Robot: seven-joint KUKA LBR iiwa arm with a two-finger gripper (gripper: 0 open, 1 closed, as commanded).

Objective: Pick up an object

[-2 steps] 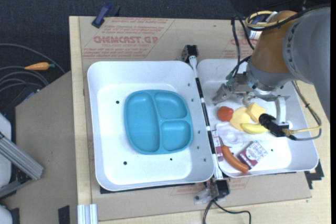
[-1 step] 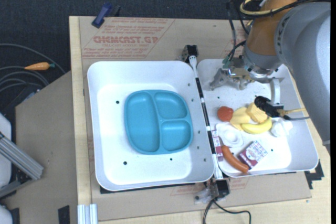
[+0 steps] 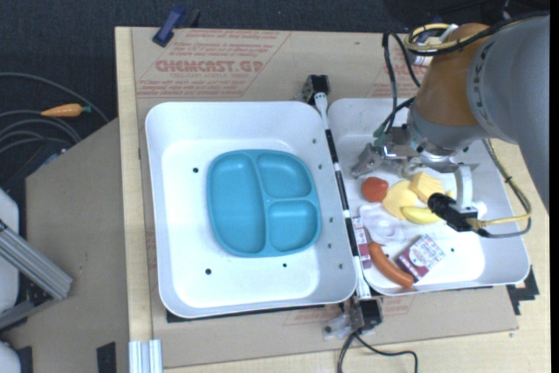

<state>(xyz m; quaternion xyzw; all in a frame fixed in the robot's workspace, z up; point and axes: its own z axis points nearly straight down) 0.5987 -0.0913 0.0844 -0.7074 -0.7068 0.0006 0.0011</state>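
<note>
The metal gripper (image 3: 377,155) hovers above the right white bin's (image 3: 502,262) crowded far-left corner, near the small red tomato (image 3: 375,188); its fingers' state cannot be told.

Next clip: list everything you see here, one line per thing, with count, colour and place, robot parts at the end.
bins: 2, white, side by side on the bench
divided plate: 1, blue, middle of the left bin
tomato: 1, red, right bin, near its left side
banana: 1, yellow, right bin, centre, beside the tomato
hot dog: 1, orange-red, right bin, front
packet: 1, dark red and white, right bin, front, right of the hot dog
clip: 1, blue, bench's far left corner
carrot: 1, orange, floor left of the bench
arm: 1, grey with orange band, over the right bin
gripper: 1, metal, just above the tomato
</note>
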